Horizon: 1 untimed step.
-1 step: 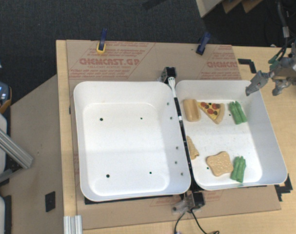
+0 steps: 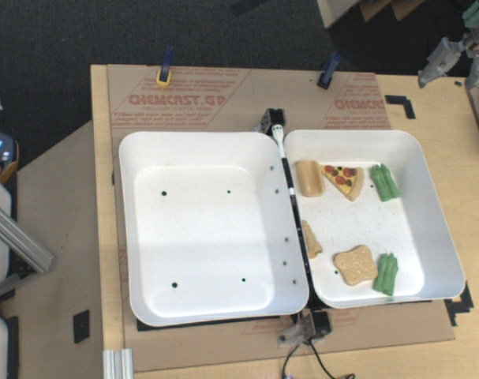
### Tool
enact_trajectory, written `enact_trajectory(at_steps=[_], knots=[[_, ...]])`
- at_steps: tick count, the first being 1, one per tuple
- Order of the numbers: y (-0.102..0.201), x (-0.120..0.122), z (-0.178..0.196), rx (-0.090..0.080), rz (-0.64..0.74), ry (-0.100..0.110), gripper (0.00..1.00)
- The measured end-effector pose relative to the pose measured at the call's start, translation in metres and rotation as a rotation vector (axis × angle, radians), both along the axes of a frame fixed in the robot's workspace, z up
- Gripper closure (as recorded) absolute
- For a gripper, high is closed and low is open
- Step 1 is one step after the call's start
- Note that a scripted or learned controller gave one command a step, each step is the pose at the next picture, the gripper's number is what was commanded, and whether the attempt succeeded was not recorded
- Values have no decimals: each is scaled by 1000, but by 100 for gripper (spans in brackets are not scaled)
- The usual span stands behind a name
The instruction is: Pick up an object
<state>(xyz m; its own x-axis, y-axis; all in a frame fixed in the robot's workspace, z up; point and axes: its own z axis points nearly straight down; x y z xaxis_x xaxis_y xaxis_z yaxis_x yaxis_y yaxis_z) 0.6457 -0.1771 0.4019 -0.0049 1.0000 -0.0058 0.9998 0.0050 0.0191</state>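
Observation:
The right white bin [image 2: 428,212] holds several toy foods. Along its far side lie a tan bread roll [image 2: 308,178], a pizza slice [image 2: 343,180] and a green vegetable piece [image 2: 385,182]. A small tan scrap [image 2: 310,240] rests against the bin's left wall. Near the front sit a toast slice [image 2: 355,264] and a second green piece [image 2: 387,274]. My gripper [image 2: 443,57] is at the view's far right top, above the bench and well beyond the right bin, with nothing seen in it.
The left white bin [image 2: 200,227] sits beside the right one on a cardboard sheet [image 2: 223,93]. Blue clamps [image 2: 166,63] [image 2: 329,70] hold the sheet's far edge. A black divider clip [image 2: 274,120] joins the bins.

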Motion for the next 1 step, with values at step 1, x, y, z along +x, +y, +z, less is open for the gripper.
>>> enact_trajectory(at_steps=[1], knots=[[70,-1,86,5,3,5,0]])
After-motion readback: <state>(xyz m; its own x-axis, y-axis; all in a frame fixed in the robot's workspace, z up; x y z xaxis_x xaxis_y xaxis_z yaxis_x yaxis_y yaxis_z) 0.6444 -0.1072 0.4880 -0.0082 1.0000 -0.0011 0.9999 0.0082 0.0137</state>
